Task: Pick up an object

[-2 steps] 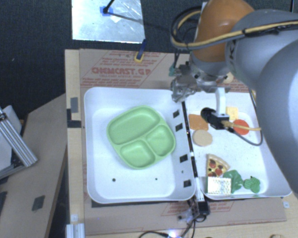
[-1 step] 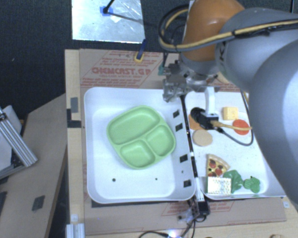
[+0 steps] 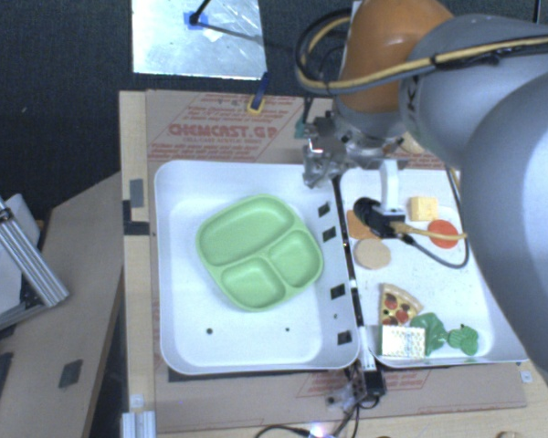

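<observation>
My gripper hangs over the far end of the wall between the two bins, at the back rim. Nothing shows between its fingers. The right bin holds small food toys. A yellow cheese block and a red tomato slice lie toward the back. A tan round cookie lies beside an orange piece, just in front of the gripper. Near the front lie a pizza slice, a green leafy piece and a pale speckled square.
A green divided plate lies in the middle of the left bin. The grey arm covers the right side of the view and overhangs the right bin. A cardboard sheet lies behind the bins.
</observation>
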